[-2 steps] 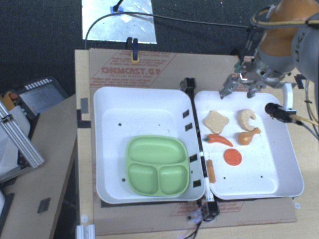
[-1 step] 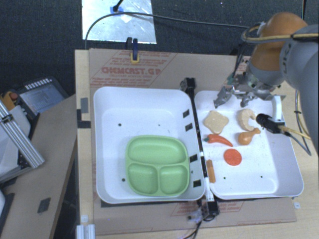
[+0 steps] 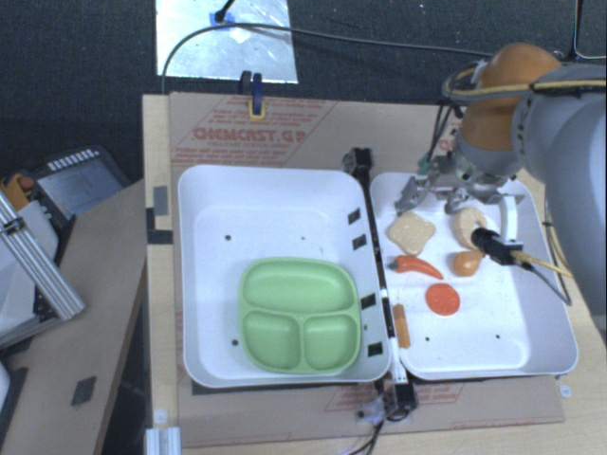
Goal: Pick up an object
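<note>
Bread slice [image 3: 411, 232] below hand [image 3: 446, 194]

You've got a pale green divided plate [image 3: 300, 313] in the white left bin [image 3: 211, 254] — and in the white right bin [image 3: 512, 349], a red pepper [image 3: 417, 266], a red-orange disc [image 3: 442, 299], tan bread [image 3: 411, 232] — under a grey, orange-banded arm [image 3: 560, 150].

Two white bins [image 3: 275, 183], one green tray [image 3: 300, 314] — five food pieces [image 3: 411, 232].

I see the gripper [image 3: 438, 193] low over the right bin [image 3: 541, 349], just behind the bread slice [image 3: 411, 232]. Beyond that slice, in the left bin [image 3: 204, 197], sits a green divided tray [image 3: 299, 314].
</note>
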Controlling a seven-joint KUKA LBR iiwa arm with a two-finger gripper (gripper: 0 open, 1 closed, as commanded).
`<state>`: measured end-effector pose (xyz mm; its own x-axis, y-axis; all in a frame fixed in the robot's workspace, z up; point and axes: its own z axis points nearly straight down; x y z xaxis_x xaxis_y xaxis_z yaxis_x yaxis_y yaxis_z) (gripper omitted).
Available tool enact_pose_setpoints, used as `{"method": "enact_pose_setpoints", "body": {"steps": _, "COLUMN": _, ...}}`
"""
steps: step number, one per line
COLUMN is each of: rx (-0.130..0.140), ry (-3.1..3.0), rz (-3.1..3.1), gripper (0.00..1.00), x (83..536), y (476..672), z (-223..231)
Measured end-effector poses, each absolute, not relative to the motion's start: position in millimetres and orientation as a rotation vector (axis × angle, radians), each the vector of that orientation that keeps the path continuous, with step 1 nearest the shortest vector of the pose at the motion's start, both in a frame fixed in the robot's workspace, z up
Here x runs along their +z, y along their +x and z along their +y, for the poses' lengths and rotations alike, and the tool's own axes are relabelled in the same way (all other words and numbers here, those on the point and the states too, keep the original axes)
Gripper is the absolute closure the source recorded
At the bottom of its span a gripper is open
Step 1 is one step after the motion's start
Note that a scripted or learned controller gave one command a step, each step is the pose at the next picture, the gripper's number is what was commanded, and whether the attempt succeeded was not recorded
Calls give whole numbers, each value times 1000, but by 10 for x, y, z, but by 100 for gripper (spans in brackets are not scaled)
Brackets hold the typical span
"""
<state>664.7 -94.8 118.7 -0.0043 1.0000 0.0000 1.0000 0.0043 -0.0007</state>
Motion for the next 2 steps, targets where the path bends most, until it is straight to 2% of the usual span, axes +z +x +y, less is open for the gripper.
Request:
{"method": "enact_pose_setpoints", "body": {"steps": 1, "rx": -5, "ry": -2219, "rz": -2231, "gripper": 100, "x": 1323, "y": 6662, "z": -952}}
{"method": "enact_pose_setpoints", "body": {"steps": 2, "rx": -8, "ry": -2222, "rz": -2230, "gripper": 100, "x": 1969, "y": 6635, "z": -961}}
